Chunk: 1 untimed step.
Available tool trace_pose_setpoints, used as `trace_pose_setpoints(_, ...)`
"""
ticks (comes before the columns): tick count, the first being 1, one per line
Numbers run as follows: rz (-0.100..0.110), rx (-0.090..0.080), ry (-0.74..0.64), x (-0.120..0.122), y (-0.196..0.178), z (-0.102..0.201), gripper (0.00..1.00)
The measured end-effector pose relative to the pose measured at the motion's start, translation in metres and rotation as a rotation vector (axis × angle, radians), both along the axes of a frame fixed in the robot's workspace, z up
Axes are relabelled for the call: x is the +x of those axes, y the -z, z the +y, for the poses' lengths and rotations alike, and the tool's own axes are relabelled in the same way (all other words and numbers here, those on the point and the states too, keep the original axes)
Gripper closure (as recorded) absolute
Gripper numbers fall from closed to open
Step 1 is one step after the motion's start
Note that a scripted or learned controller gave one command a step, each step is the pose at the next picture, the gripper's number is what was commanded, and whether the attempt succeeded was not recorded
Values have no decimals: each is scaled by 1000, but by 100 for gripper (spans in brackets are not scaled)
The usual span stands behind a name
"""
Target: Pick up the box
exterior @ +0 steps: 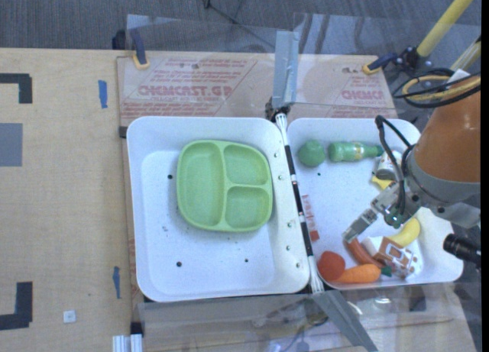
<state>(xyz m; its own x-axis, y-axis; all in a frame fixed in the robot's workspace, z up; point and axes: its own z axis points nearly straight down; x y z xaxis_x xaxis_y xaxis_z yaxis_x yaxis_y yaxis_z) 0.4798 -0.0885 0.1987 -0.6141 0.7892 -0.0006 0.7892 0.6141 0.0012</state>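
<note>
A: How is the claw set?

B: It is seen low over the right bin, near the front right corner. One metal finger is made out, slanting toward the front. The other is lost against the clutter, so how far it is open cannot be told. Nothing is seen held.

A: And the box?

B: It is found just in front of the claw and to its right, lying flat against the bin's front right wall. It is small, white with orange print. A banana is touching it on the far side, and a carrot and a red ball lie beside it to the left.

A: How is it expected to handle?

B: It is judged light and thin-walled, likely card, so it may be crushed by a hard squeeze. Its faces look smooth and may slip. It is best taken across its two short sides, from above, with the neighbours kept clear of the fingers.

A: What is hard to make out?

B: The box's edges are blurred into the banana and the wall. The print cannot be read. Part of the bin is covered by the arm. Farther off, a green ball and a bottle lie at the back, and a green tray is set in the left bin.
</note>
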Motion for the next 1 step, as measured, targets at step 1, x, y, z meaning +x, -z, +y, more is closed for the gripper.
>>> trace_pose_setpoints(1, -5, -1, 3, 1, -10, -1, 100)
